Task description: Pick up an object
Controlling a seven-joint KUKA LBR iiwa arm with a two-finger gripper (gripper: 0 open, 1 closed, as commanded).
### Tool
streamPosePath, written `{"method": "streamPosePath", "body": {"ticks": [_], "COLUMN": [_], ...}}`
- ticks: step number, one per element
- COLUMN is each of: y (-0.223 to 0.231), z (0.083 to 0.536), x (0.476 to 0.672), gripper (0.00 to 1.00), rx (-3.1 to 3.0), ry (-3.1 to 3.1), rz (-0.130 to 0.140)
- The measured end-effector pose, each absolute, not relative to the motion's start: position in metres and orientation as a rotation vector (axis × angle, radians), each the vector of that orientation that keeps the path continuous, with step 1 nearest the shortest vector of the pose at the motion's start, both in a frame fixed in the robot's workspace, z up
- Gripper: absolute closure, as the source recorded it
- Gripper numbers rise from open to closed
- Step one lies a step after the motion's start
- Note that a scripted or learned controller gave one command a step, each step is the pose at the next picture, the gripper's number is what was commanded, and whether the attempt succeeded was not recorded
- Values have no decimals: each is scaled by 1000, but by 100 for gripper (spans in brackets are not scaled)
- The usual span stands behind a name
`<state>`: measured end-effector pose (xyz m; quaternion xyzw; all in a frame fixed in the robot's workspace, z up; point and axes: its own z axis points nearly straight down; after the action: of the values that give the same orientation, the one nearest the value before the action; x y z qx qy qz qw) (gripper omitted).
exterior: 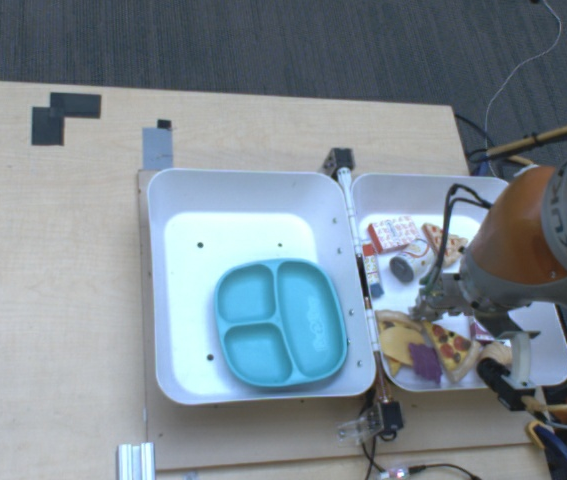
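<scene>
Sitting mid-frame, two shallow white bins [163,268], one turquoise three-compartment plastic plate [281,320] in the left bin, grey-and-orange arm's gripper [433,303] low over the right bin's small clutter [413,343].

This looks like a robotics lab. A pale wooden bench [53,298] stands on grey carpet [263,18] and bears black tape marks [63,116]. Two white bins [158,268] are fixed side by side, loose cables [523,58] trail across the floor, and a grey and orange robot arm [533,238] reaches over the right-hand bin.
</scene>
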<state>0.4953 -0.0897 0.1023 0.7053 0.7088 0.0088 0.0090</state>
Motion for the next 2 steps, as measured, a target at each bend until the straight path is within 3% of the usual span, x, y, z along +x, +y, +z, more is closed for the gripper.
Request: {"method": "streamPosePath", "body": {"ticks": [1,2], "y": [-91,-89], "z": [103,113], "x": [496,497], "gripper": [0,100], "rx": [2203,2200], "ry": [2209,2215], "rz": [28,33]}}
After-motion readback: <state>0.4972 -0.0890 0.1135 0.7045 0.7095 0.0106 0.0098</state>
